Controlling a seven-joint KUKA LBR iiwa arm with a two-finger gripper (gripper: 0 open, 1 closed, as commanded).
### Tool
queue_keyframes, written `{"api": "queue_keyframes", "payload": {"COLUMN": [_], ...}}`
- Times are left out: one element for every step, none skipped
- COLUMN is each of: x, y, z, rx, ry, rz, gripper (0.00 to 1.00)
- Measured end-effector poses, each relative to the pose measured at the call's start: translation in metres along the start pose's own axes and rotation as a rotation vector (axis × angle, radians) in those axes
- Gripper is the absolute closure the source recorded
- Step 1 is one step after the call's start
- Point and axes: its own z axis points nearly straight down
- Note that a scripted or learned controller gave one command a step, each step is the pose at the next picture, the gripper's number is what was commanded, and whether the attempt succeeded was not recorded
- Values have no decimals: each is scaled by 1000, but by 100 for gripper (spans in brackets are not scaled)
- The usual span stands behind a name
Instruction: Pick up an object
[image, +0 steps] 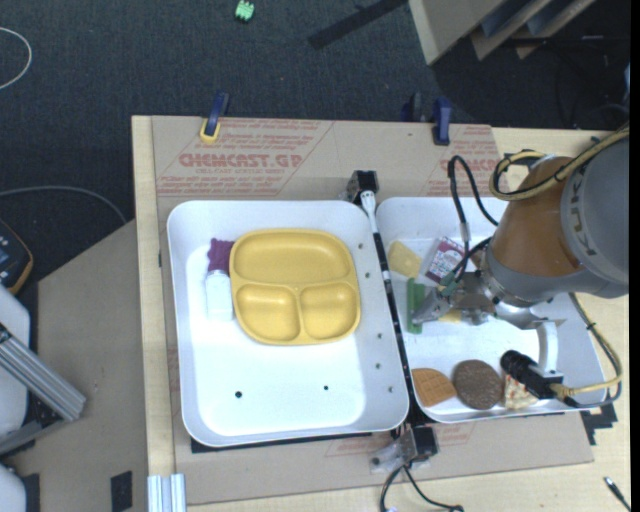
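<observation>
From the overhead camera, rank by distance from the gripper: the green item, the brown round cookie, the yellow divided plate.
Gripper is in the right bin.
1. Green item, just beside it toward the divider.
2. Brown round cookie, right bin's near edge.
3. Yellow divided plate, in the left bin.

Dark blue-grey carpet floor surrounds the tabletop. Aluminium framing occupies lower left; a beige furniture corner occupies upper right.

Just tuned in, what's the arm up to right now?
The arm is reaching into the right bin, its gripper down among the clutter near a green item and a small packet. Whether it grips anything is unclear. The left bin holds a yellow divided tray.
</observation>
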Motion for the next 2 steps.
{"api": "queue_keyframes", "payload": {"x": [0,-1], "y": [2,14], "z": [-14,-69], "rx": [-9,-8], "ry": [-2,-4], "rz": [1,-3], "gripper": [100,100]}}
